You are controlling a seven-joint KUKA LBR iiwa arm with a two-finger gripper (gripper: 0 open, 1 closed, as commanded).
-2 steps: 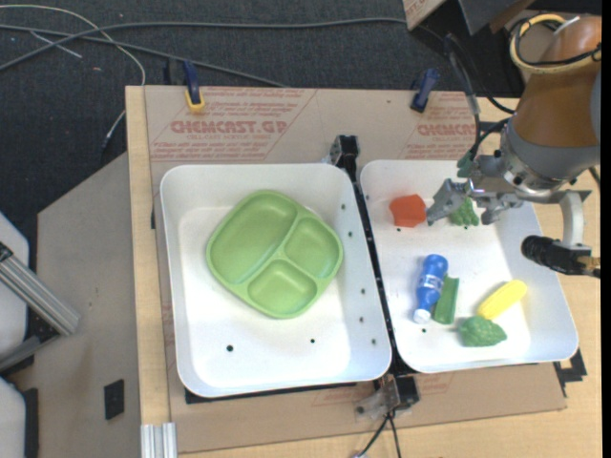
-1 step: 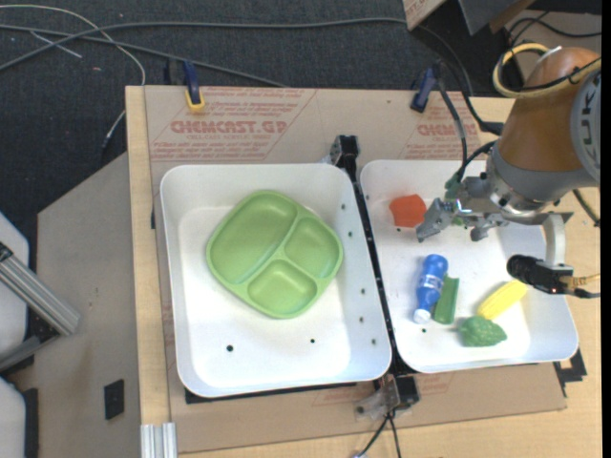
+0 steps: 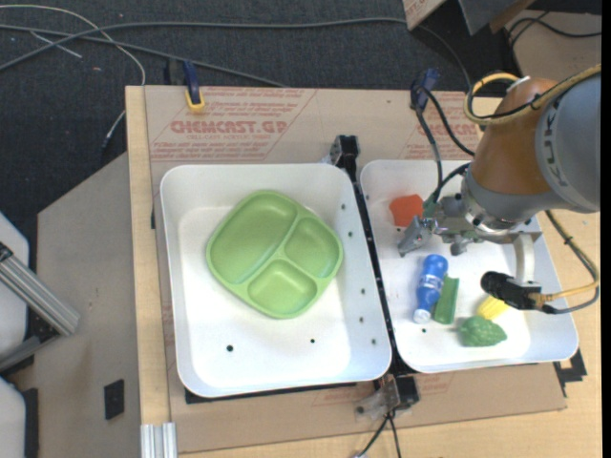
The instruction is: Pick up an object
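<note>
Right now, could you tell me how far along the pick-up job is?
Nothing looks picked yet: the orange block, blue bottle, green bar and green toy all lie in the right bin. The gripper hovers low between block and bottle. Grasping and lifting remain.

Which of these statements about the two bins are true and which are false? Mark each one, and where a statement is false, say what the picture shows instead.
1. The green divided plate lies in the left bin. True.
2. The blue bottle lies in the left bin. False: it lies in the right bin, beside a green block.
3. The gripper hangs over the right bin. True.
4. The orange block sits on the green divided plate. False: it sits in the right bin, near its far left corner.
5. A green leafy toy lies near the right bin's front edge. True.
</note>
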